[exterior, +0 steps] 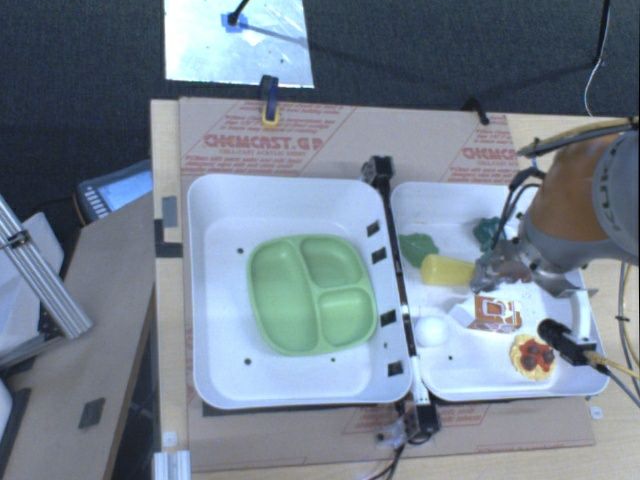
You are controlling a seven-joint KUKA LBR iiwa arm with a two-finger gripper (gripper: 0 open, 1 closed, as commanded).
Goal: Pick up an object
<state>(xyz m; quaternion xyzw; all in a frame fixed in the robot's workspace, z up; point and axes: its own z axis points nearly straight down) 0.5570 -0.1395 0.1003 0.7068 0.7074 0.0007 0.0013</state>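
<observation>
1. Camera view: no single target is named, so the likeliest pick IMO is the yellow piece (445, 269) in the right bin (450, 208). It's lying on its side near that bin's left wall, about mid-height.
2. The gripper (487, 276) is down low in the same bin, just beside the yellow piece's right end and right above a white and orange packet (497, 314). Can't tell if it's touching either one.
3. Pincer state: can't tell if it's spread or pressed together, too small and blurry. Nothing visibly pinched, so I wouldn't call anything grabbed.
4. Step, my guess: reach is done and it's at the grasp stage, lift not yet done.
5. Next move prob needs it centred over one item, closed on it, then brought straight up. The yellow piece and packet are close together, so it could nudge one while going for the other.
6. Other stuff in the right bin:
   - a dark green piece (418, 245) just above-left of the yellow one
   - a teal piece (488, 231) further back
   - a white ball (432, 331) near the front-left
   - a pizza slice toy (532, 357) front-right
7. The left bin (220, 268) holds a green plate (305, 293) w/ three sections, sitting around its middle.
8. The arm (585, 203) comes in from the right.
</observation>
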